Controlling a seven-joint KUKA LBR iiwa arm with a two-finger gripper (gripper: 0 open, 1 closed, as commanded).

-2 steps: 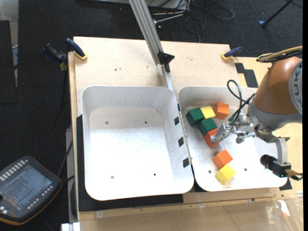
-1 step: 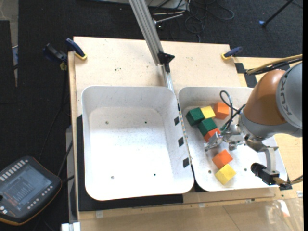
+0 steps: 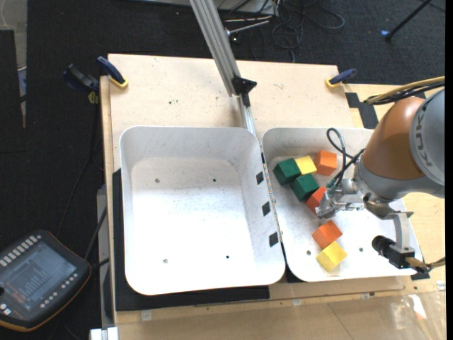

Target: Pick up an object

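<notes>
Farthest left on the bench (image 3: 177, 83), the left bin (image 3: 141, 154), white floor showing. Past the shared edge, the right bin (image 3: 297, 269), carrying every block. Toward its far-left corner, a tight cluster: dark green block (image 3: 286, 170), yellow block (image 3: 306, 165) and orange block (image 3: 326, 161) in a row, with a second green block (image 3: 306, 186) just nearer. Touching that second green block on its near side, a red-orange block (image 3: 315, 198), resting on the bin floor about mid-bin. Right against it, down low from the right edge, the gripper (image 3: 328, 205), the likeliest sign of a grasp in progress on that block. Cannot tell whether the tool is spread, pressed together or pinching anything; too small and too hidden by the wrist. Toward the near edge, well apart from the cluster, a second orange block (image 3: 327, 233) and a second yellow block (image 3: 331, 256), touching each other. Judged so: approach and descent done, target reached; closing around the block, if not yet made, and the lift clear of the floor left to do. No proof of a hold here.
</notes>
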